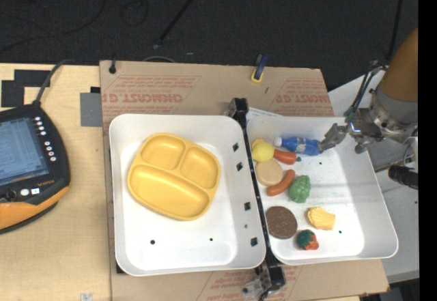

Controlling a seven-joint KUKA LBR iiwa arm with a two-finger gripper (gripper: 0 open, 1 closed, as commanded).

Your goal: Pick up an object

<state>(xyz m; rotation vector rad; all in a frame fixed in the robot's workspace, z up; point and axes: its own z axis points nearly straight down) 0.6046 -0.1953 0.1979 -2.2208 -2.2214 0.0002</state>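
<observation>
On the far left of the bench lies a teach pendant [27,163], orange-edged, its screen lit. Cardboard [177,91] under the bins bears upside-down printing I cannot read. The left bin [136,252] holds a yellow plastic plate [174,175] with three compartments. The right bin [362,231] holds toy food: a lemon [263,151], a blue bottle [298,145], a tan bun [269,172], a sausage [280,183], green broccoli [299,188], a brown patty [280,222], a ridged yellow piece [321,218] and a red-green piece [306,240]. The gripper [349,137] hovers over that bin's upper right, just beside the bottle; how wide it stands I cannot tell.
</observation>
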